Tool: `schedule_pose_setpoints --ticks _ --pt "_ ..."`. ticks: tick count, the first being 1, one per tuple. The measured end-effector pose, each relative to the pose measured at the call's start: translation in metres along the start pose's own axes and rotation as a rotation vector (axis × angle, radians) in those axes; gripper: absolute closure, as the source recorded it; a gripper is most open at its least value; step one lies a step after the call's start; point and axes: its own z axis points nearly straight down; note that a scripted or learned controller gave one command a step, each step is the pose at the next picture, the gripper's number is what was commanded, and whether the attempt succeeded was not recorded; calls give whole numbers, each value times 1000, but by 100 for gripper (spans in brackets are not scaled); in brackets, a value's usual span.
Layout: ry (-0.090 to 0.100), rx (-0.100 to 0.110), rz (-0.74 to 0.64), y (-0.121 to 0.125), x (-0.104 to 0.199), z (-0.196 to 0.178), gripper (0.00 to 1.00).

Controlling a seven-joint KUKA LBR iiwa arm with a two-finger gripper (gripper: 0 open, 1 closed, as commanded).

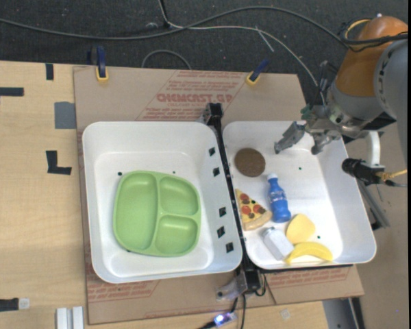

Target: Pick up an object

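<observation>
where the end effector (303,140) hangs spread, gripping nothing, over the right bin (342,214) — brown disc (249,162) just left of it, blue bottle (278,198) below, banana (309,253) farthest below.

Even, bright overhead light, slightly soft focus.
The white bins (96,184) show mild glare; shadows stay faint and short, and the dark background at the top looks grainy.
</observation>
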Motion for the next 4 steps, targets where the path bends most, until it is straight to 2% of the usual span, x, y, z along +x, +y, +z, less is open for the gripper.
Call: schedule_pose_setpoints --ticks 1,2,3,4 --pt "-2 -14 -3 3 0 -8 0" --pt "-2 -8 -3 -4 -6 51 0" --pt "-3 -17 -3 -2 -6 101 0" --pt "-5 -19 -5 -2 -5 89 100"
